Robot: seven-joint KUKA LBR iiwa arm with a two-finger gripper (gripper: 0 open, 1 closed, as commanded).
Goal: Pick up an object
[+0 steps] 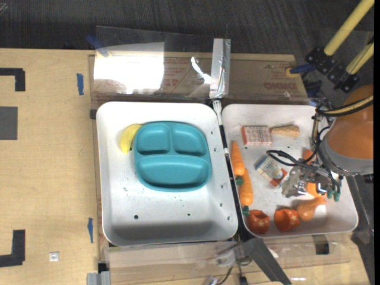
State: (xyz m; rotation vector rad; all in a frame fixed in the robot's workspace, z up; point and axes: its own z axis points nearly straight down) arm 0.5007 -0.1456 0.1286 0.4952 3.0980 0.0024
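My gripper [295, 186] hangs low over the right side of the right bin [347, 217], reaching in from the right under the orange wrist band. Directly below and in front of it lie an orange gourd-shaped toy [309, 208] and a red tomato [286, 218]. A second tomato [259, 219] sits at the front left corner. A long carrot [240, 171] runs along the left wall. To the gripper's left is a small printed packet [270, 170]. A red-and-white box [256, 135] and a bread piece [285, 130] lie at the back. Nothing shows as lifted.
The left bin [160, 225] holds a teal divided plate [172, 156] with a yellow item [127, 137] partly tucked under its left edge. A clear plastic sheet and a metal post [220, 67] stand behind the bins. Black cables loop beside the gripper.
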